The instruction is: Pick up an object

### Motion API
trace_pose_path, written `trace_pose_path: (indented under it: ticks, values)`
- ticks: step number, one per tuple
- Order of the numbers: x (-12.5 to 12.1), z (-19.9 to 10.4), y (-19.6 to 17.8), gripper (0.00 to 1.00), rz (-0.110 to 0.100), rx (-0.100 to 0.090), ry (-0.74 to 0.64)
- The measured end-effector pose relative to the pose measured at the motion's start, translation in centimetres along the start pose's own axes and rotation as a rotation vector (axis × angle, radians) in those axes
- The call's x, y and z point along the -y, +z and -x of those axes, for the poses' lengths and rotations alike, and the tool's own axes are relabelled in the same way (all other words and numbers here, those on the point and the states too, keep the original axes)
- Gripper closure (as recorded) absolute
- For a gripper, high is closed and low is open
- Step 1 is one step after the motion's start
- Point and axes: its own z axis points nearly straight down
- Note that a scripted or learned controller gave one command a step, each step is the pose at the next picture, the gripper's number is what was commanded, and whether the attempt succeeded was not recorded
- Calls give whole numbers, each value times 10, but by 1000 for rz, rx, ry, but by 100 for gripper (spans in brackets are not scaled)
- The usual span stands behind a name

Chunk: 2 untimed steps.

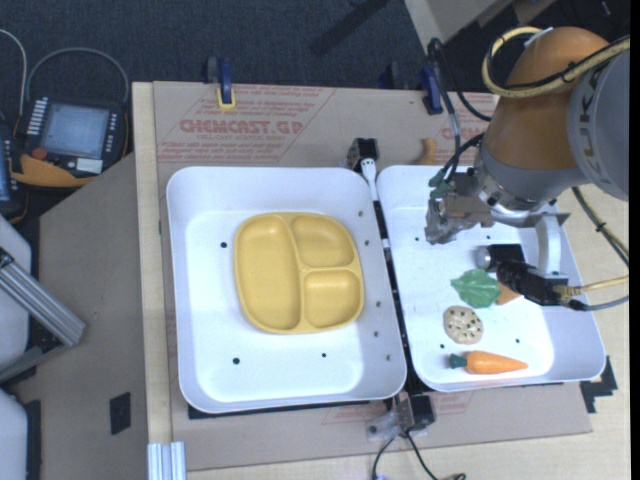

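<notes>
Nearest the lens lies the carrot [487,363], well below my gripper [447,220]; my own wrist hides much of the right bin [575,343], and whether my jaws are apart I cannot tell; below them sit a green leaf [476,287] and a round cracker [463,323]; a yellow tray [297,270] fills the left bin [200,298], well apart.

Robot lab, teach pendant [72,133], clamped bench [250,128]
</notes>
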Motion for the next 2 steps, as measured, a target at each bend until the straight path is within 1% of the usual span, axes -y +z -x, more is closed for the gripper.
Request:
trace_pose_path:
  ticks: [1, 2]
  values:
    - [7, -56, -10, 100, 0, -1, -1]
    - [1, -111, -15, 100, 0, -1, -1]
